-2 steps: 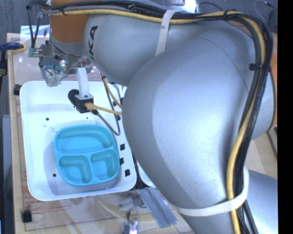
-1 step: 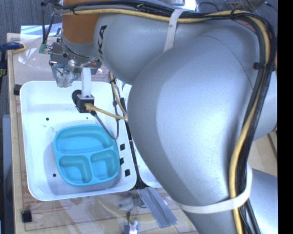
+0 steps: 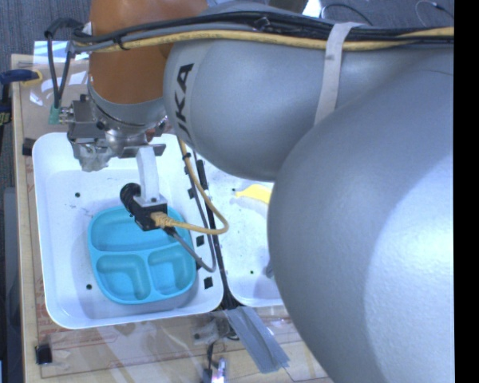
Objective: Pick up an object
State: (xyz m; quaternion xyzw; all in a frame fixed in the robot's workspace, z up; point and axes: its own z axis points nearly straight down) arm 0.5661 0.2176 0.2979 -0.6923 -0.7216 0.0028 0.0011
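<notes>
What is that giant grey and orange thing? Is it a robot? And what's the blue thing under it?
Yes, it is a robot arm, grey with an orange band. It looks giant because the camera sits above the bench looking down, and the arm passes close beneath it. At the arm's end is the gripper, the part meant to pick things up. It hangs over the white bin on the picture's left. In that bin lies a blue tray with three compartments. The other white bin is mostly hidden behind the arm, with something yellow peeking out. I can't tell whether the gripper holds anything.
</notes>
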